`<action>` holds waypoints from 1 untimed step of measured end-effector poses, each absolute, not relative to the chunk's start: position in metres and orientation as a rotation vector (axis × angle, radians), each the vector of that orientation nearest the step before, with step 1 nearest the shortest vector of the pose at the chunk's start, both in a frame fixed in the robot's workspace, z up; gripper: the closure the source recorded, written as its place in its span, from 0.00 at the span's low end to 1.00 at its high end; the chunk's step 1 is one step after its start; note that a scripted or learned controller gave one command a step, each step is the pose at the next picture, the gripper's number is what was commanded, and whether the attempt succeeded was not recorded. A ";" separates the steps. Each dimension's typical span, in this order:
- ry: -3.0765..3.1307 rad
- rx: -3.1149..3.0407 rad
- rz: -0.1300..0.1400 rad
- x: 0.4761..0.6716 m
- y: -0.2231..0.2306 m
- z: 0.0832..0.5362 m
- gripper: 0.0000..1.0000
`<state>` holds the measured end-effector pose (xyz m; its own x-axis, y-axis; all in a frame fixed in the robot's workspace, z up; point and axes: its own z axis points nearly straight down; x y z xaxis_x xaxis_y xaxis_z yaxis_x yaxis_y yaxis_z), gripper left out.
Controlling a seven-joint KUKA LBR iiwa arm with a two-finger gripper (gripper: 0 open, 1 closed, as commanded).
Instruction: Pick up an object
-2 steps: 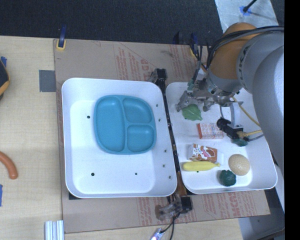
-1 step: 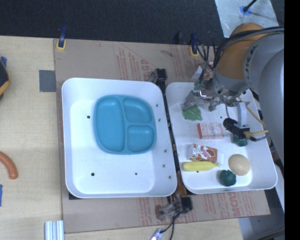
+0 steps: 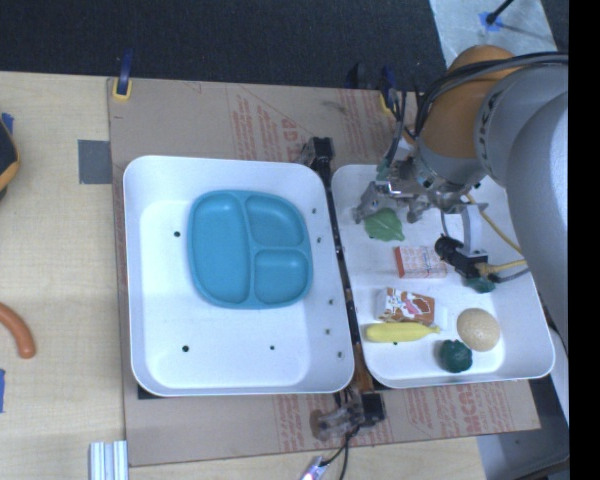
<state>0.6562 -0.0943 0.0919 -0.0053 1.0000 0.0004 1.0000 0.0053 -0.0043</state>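
Right white bin (image 3: 520,368): claw (image 3: 385,211) touching green leafy item (image 3: 385,227).

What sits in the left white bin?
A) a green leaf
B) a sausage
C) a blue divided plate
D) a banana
C: the blue plate lies in the left bin, while the banana and green leaf lie in the right bin, and the sausage lies out on the bench.

Robotics laboratory bench. A grey arm (image 3: 525,158) overhangs two white bins (image 3: 140,268) on cardboard-covered wood (image 3: 50,268), cables trailing.
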 end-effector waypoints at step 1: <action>-2.224 -2.218 0.003 0.656 -0.111 0.092 0.00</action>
